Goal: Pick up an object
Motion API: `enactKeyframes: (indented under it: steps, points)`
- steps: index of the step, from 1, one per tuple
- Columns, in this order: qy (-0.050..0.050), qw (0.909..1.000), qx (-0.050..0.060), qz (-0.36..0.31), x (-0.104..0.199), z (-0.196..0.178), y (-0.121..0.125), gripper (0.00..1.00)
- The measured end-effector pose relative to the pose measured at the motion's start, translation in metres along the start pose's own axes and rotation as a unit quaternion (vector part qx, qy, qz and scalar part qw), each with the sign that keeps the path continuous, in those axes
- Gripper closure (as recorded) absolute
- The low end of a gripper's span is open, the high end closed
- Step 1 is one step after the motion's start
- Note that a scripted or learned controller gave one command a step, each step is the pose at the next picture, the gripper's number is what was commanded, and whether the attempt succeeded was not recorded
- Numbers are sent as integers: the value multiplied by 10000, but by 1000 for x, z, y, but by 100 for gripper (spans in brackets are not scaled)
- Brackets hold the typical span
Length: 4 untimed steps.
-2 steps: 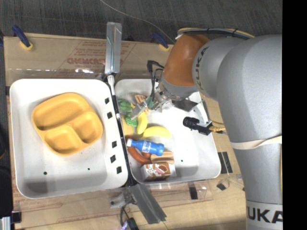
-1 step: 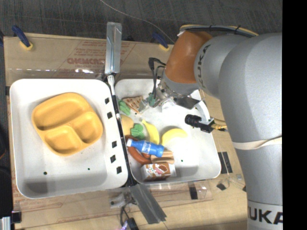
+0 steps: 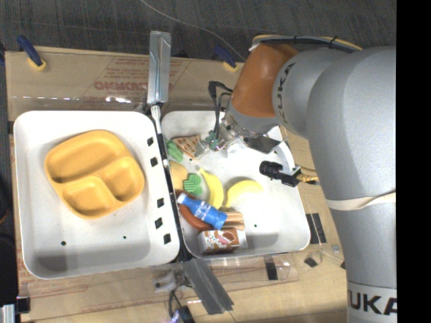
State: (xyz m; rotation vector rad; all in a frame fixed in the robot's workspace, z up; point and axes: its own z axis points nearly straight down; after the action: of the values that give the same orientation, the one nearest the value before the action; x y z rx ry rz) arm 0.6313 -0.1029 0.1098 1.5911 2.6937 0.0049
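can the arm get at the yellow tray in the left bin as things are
Probably yes. The yellow tray lies alone and uncovered in the left bin, open from above. The arm hangs over the right bin and would have to cross the divider.

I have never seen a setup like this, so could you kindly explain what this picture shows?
This is one camera fixed above a bench, looking down at a slant. The big grey machine with the orange band is a KUKA robot arm reaching in from the right; its gripper is low over the right bin, and its fingers are too small to read. Two shallow white bins sit side by side. The left bin holds a yellow divided tray. The right bin holds a jumble: a blue bottle, a yellow banana-like piece, a brown packet and other small items. Nothing is visibly held.
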Motion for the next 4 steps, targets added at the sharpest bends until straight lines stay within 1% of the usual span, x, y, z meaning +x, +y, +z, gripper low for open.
enactKeyframes:
  steps: [1,2,3,4]
  points:
    - [54,9913,74,1316,22,-28,-58,0]
    - [4,9775,-43,2111,41,5,-73,0]
    - [8,9808,9,1952,74,13,-131,0]
    - [27,9943,38,1068,19,-82,-163,0]
